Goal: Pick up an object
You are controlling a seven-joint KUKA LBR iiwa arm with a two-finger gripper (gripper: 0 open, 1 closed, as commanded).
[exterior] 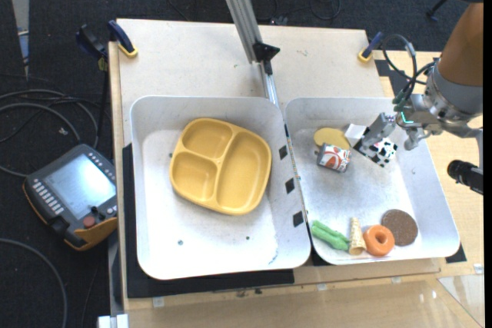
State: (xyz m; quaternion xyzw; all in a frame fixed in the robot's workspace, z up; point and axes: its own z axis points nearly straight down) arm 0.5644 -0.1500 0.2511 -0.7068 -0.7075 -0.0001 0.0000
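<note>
On the left we see 1 yellow divided plate [221,166] alone in the left bin [154,242]; that side offers nothing handy. In the right bin [438,203] lie a yellow disc [329,137], a red-and-white can [334,158], a green pod [329,235], an orange ring [378,239] and a brown disc [400,226]; the claw [378,136] hangs low by a black-and-white block [382,152], and we cannot tell how it stands. We judge this the approach; next comes a straight descent, with the can close on the left and open floor toward the right wall.
</note>
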